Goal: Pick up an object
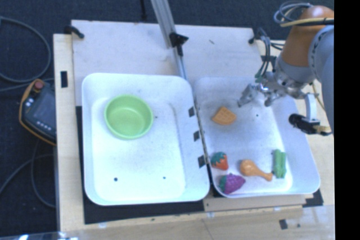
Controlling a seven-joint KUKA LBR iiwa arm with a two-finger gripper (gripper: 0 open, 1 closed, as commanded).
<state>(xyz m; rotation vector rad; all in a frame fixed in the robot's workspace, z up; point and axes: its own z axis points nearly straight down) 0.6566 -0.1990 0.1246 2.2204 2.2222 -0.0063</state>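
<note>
Far off to the pincer's left, in the other bin [95, 177], sits a green bowl [129, 116], well apart from everything the arm can readily reach. Nearer, just to the pincer's lower left in the right bin [292, 188], lies an orange wedge-shaped toy [224, 116], alone on bare floor; I judge it the likeliest thing to take. It looks like a small moulded play food, probably light and stiff, with a textured face that should not slip much; closing across its narrower flanks rather than its broad flat face seems the safer hold. Further below the pincer, along the bin's near wall, cluster a red strawberry toy [219, 161], a purple grape bunch [231, 182], an orange drumstick [256, 170] and a green vegetable piece [278, 163], close enough together that a grasp there could nudge neighbours. The pincer [257, 95] itself hangs above the upper part of the right bin with its two fingers spread apart and nothing between them, the grey arm [304, 59] reaching in over the tabletop [124, 48] from the right.
</note>
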